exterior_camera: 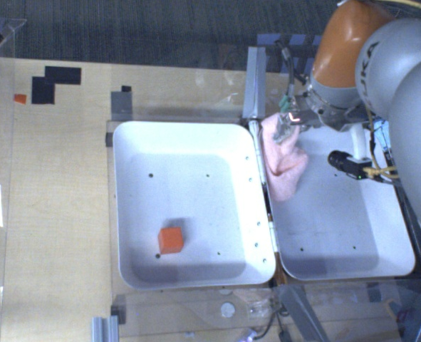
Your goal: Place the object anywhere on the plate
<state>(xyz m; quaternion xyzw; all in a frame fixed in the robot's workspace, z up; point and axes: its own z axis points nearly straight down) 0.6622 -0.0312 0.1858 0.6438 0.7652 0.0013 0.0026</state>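
The grey arm (399, 77), smooth-shelled with a glossy orange band, reaches in from the right of the fingers. Two shallow, round-cornered white bins of hard, matte plastic lie below them: the right bin (352, 234) directly beneath and the left bin (189, 184) to their left, across the shared rim. The pink cloth (285, 164), soft and creased, hangs limp just under the fingers, touching that rim. A small, sharp-edged orange cube (171, 240) rests well apart, down and left of the fingers. The gripper (290, 120) appears pinched on the cloth's top fold. Risks, as judged: a thin pinch of fabric may slip free, and the trailing hem may snag the rim or drape across both bins on release.
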